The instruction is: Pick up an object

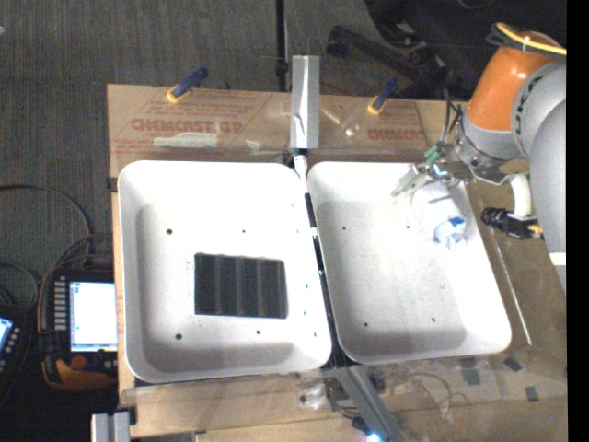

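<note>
A black ribbed rectangular block [239,285] lies flat in the middle of the left bin [147,191]. A small blue and white object [449,230] rests in the right bin [386,339], toward its right side. My gripper [416,180] hangs over the far right corner of the right bin, under the orange band of the arm [504,95]. It is up and to the left of the blue and white object, apart from it. I see nothing held in it.
The two white bins meet along a dark seam [313,238] in the middle. A brown board [212,122] with blue and yellow clamps runs behind them. A handheld pendant [78,316] lies left of the bench.
</note>
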Controlling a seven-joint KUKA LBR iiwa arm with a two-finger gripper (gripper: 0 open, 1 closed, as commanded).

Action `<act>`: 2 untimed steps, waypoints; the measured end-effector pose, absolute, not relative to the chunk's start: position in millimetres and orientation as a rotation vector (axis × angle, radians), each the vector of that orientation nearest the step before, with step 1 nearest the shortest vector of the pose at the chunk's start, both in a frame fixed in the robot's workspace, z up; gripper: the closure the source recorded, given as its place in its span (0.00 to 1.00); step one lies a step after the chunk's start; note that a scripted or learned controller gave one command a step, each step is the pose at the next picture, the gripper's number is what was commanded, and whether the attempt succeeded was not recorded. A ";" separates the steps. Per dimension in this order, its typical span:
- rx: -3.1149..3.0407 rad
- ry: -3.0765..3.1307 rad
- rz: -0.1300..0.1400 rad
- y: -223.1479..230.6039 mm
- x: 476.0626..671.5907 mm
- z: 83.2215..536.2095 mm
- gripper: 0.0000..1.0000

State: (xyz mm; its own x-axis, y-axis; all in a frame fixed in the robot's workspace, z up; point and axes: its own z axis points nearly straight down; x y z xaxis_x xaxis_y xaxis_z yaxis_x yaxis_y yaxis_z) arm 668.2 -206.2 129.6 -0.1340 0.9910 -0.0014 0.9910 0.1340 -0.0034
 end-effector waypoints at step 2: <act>-1.908 -2.497 0.005 -114.4 668.2 196.4 1.00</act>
